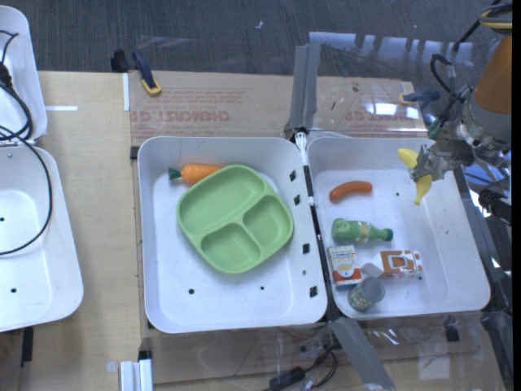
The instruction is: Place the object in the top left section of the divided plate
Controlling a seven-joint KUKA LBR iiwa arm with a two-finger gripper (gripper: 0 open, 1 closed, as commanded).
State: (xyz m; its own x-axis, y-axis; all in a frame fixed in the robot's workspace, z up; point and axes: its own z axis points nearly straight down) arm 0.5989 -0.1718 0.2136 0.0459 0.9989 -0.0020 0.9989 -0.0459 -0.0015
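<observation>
A green divided plate [221,204] lies in the left bin [163,243], with one large section and two smaller ones, all bare. My gripper [428,169] hangs over the far right part of the right bin [456,251]. It is shut on a yellow banana [421,189], whose ends stick out above and below the fingers. The banana is well to the right of the plate, across the divider between the bins.
An orange carrot [200,172] lies just beyond the plate's far left edge. In the right bin are an orange sausage [352,190], a green bottle [361,232], two small cartons [344,264] [401,263] and a grey can [366,293].
</observation>
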